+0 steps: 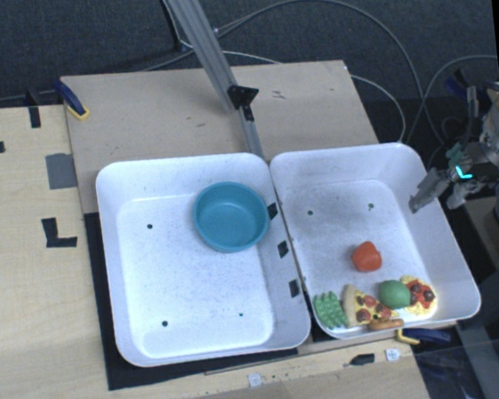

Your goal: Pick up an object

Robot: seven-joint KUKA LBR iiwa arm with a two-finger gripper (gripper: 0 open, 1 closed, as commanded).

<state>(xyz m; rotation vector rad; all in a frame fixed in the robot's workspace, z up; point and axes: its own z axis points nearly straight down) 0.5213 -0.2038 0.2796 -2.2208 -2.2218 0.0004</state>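
A blue bowl [230,215] sits upright in the left bin [149,340], near its upper right. In the right bin [389,165] a small red piece [366,257] lies alone, right of centre. Along that bin's front wall are a green ridged piece [328,308], a pizza-like slice [362,306], a green ball [393,293] and a yellow piece with red spots [420,294]. My gripper [441,188] hangs at the right bin's right rim, up and to the right of the red piece, with nothing visibly in it.
A slanted metal pole [206,51] crosses the bench from the top down to the gap between the bins. Cables [377,63] loop over the dark floor at the upper right. A yellow-blue clamp [73,102] sits at the board's top left corner.
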